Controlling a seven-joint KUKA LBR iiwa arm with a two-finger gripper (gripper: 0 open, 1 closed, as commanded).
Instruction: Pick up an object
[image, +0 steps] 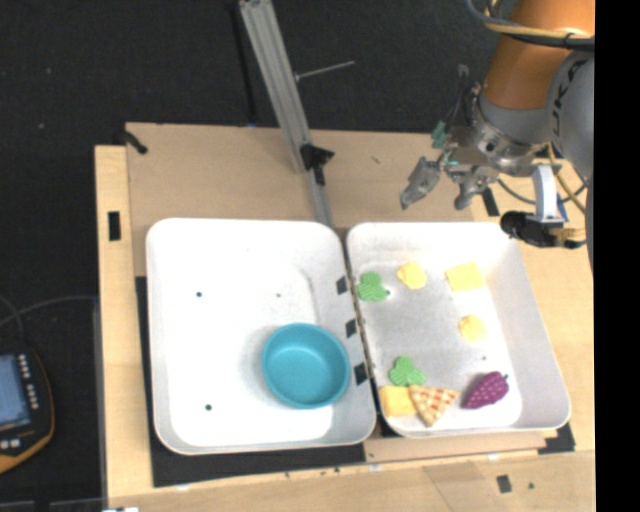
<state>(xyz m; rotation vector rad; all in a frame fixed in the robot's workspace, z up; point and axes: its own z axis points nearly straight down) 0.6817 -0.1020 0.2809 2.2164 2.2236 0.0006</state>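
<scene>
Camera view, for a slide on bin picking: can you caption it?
Gripper open above the right bin of toy foods; blue bowl in the left bin.

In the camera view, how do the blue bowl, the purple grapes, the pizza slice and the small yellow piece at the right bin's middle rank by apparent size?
1. blue bowl
2-3. purple grapes and pizza slice: alike, unranked
4. small yellow piece

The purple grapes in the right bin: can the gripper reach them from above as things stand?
Probably yes. The purple grapes lie uncovered near the right bin's front wall, with only the pizza slice close beside them.
</scene>
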